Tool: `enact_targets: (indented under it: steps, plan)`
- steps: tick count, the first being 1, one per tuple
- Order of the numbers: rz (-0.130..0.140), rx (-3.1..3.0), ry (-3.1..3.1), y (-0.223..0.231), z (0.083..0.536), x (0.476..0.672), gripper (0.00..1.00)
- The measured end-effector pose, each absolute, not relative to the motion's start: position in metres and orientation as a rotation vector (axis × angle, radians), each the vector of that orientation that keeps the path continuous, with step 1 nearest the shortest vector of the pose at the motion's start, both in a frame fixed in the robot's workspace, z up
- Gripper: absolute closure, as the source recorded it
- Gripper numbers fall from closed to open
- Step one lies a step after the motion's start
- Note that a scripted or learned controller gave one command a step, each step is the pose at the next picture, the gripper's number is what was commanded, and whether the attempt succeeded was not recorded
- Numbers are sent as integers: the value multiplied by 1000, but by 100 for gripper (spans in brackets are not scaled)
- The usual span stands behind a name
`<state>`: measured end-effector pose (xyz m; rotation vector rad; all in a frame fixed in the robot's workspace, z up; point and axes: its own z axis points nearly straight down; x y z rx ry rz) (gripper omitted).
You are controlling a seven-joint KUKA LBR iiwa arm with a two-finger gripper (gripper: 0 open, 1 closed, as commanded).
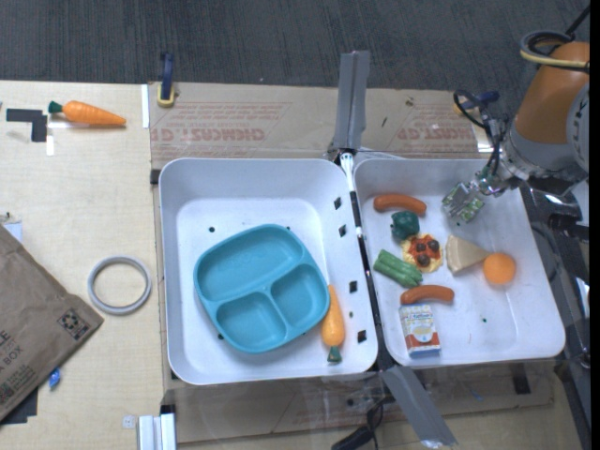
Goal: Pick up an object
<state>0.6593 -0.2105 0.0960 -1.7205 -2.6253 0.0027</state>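
Nearest the camera in the right bin (539,340), a small carton (423,331) lies flat w/ a sausage (427,294) just above it. Next row up: a green pickle-like piece (397,268), a little pizza toy (423,251), a cheese wedge (465,254) touching an orange ball (499,268). Further back, a dark green veg (406,223) and a second sausage (399,202) near the far wall. All of it lies on the bin floor, nothing lifted.

My pincer (464,202) hangs over the far right part of that bin, above bare floor just beyond the cheese wedge, w/ no toy between the tips as far as I can see. Whether it's wide or narrow I can't tell (too small and glinty from up here).

So, my read: the pick is not done yet, approx. at the approach stage. Left to do: choose a target (cheese wedge looks closest), get down on it, close, lift.

The left bin (178,251) holds a blue tray (258,289) and a carrot (333,322) beside it.
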Motion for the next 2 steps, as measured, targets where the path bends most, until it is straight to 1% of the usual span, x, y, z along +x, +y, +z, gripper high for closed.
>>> enact_targets:
  steps: [1,2]
  plan:
    - [2,-1530,-2740,-127,185,628,100]
    - [7,-2028,-2392,-89,192,613,100]
